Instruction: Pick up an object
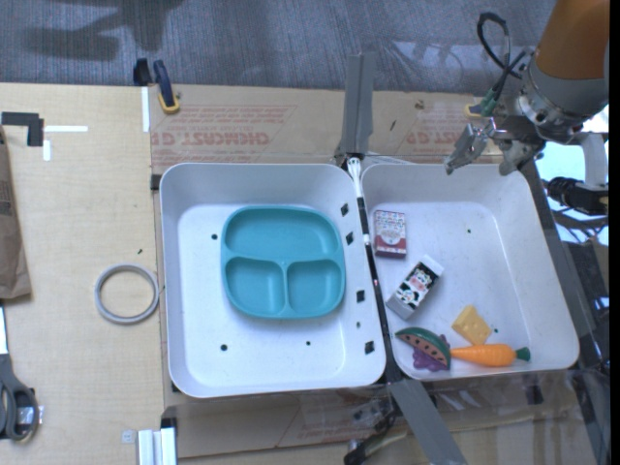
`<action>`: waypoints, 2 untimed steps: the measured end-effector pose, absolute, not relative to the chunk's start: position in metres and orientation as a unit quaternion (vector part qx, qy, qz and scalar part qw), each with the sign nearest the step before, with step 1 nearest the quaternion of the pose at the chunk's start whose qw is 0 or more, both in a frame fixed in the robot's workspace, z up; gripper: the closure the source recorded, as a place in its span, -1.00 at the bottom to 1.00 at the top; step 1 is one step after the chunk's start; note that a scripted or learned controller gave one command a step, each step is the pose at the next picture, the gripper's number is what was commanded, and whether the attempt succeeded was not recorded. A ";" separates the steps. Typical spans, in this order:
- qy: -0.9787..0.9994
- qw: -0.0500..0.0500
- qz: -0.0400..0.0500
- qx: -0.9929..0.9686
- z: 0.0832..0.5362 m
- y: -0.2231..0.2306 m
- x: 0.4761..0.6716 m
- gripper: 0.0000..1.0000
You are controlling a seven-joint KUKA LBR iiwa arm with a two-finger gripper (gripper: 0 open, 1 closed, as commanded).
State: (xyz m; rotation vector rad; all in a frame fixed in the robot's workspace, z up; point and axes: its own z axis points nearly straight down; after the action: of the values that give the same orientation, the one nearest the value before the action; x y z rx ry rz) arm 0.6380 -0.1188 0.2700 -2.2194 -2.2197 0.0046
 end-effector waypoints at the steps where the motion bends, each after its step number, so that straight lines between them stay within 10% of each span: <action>1: -0.562 0.002 0.003 -0.827 0.189 -0.055 0.622 -1.00; 2: -0.616 0.000 0.002 -0.788 0.190 -0.062 0.627 -1.00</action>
State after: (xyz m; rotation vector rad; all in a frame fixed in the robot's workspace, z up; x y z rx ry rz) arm 0.6273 -0.0621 0.1902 -2.4748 -1.9338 0.0055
